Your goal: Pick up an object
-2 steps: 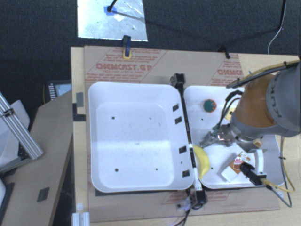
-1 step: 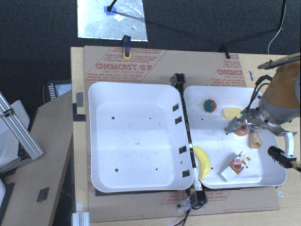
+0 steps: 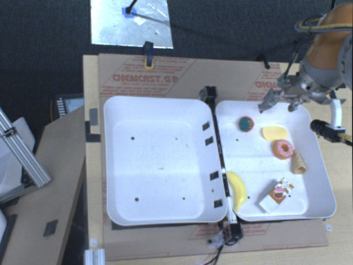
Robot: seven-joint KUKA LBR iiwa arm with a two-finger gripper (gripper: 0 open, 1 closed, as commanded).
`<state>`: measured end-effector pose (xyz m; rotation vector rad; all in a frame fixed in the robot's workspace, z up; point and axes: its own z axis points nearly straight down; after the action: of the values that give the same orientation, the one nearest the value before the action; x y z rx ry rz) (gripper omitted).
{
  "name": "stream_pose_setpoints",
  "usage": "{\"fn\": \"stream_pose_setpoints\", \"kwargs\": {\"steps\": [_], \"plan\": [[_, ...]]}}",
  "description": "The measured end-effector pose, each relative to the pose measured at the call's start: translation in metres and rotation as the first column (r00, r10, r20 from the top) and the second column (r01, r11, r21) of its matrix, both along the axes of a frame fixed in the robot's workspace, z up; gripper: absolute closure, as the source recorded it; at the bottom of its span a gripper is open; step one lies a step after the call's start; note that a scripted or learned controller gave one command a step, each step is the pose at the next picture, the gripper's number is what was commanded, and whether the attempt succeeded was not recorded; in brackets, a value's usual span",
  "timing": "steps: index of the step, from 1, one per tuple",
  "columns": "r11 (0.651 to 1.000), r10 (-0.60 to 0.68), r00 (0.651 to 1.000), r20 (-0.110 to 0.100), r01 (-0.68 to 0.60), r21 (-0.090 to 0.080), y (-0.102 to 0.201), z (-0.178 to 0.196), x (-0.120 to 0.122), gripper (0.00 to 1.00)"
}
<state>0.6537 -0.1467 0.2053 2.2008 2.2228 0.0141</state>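
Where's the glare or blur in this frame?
Camera view: glare on the foil sheet at top; both white bins bright and nearly washed out, with faint shadows; the arm and gripper look soft; small items like the donut read grainy.

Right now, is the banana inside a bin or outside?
Inside. The banana lies in the right bin, against its left wall beside the divider between the two bins.

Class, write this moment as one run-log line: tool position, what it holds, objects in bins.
tool: above right bin's far edge | holding: nothing | right bin: banana, doughnut, cone
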Motion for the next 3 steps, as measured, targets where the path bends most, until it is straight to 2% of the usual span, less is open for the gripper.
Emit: {"fn": "stream_pose_setpoints", "kwargs": {"steps": [1, 2, 3], "plan": [[1.000, -0.009, 1.000, -0.023, 0.009, 0.006, 0.012, -0.127, -0.057, 0.00], [1.000, 0.005, 1.000, 0.002, -0.005, 0.005, 0.098, -0.013, 0.008, 0.00], [1.000, -0.002, 1.000, -0.009, 0.002, 0.002, 0.091, -0.009, 0.004, 1.00]]}}
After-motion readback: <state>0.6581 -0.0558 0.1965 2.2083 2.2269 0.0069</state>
